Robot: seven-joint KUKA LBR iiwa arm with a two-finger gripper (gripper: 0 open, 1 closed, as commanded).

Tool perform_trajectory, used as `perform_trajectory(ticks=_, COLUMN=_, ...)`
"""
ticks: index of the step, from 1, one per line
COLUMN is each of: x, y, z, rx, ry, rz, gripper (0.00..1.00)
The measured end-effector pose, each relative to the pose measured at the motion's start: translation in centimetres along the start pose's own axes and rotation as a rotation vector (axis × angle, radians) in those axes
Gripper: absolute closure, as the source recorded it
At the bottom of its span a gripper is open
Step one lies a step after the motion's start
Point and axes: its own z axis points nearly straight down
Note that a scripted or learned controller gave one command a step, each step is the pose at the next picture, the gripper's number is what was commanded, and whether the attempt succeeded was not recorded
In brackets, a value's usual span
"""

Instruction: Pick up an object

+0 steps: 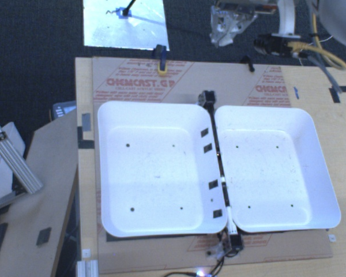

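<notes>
My gripper (228, 26) hangs high at the top of the camera view, beyond the bench's back edge and above the far left corner of the right bin (320, 140). A pale, glassy shape shows at its tip; I cannot tell whether that is an object or part of the gripper. The left bin (102, 154) and the right bin lie side by side on the bench, white inside with small dark dots on their floors.
Black clips (209, 149) join the bins along their shared seam. A shiny metal plate (124, 16) lies at the back left, with a yellow and blue clamp (161, 62) near it. An aluminium rail (11, 154) leans at the left. Yellow cables (320, 51) trail at the right.
</notes>
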Motion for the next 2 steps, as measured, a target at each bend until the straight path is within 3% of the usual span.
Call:
perform_trajectory(ticks=1, x=1.0, y=0.0, z=-6.4, rx=-0.010, ry=0.002, rz=-0.005, gripper=1.00)
perform_trajectory(ticks=2, x=-4.0, y=0.0, z=1.6, rx=0.004, ry=-0.001, rz=0.002, gripper=1.00)
